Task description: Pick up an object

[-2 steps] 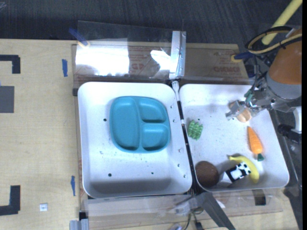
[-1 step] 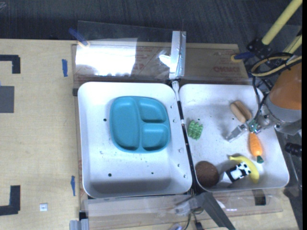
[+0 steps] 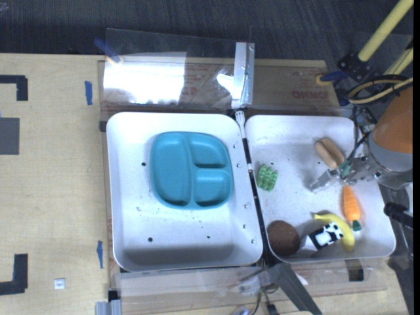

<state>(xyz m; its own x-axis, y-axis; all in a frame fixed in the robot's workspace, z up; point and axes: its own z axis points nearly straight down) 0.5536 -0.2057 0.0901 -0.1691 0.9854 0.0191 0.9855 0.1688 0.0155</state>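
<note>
My gripper point(image 3: 333, 176) is low over the right bin point(image 3: 289, 133), reaching in from the right under the arm's orange band point(image 3: 399, 127). It stands open, one metal finger point(image 3: 319, 183) pointing left, with nothing between the fingers. A tan bread roll point(image 3: 329, 151) lies just above it and an orange carrot point(image 3: 352, 205) just below and to the right. Along the bin's front lie a banana point(image 3: 344, 231), a black-and-white cow toy point(image 3: 326, 235) and a brown round fruit point(image 3: 283, 237). A green knobbly piece point(image 3: 266, 177) sits near the bin's left wall.
The left bin point(image 3: 131, 228) holds a blue divided plate point(image 3: 192, 169). A clear plastic sheet point(image 3: 170, 77) and a metal bracket point(image 3: 243, 74) stand behind the bins. Cables and a yellow pole point(image 3: 387, 25) are at the top right.
</note>
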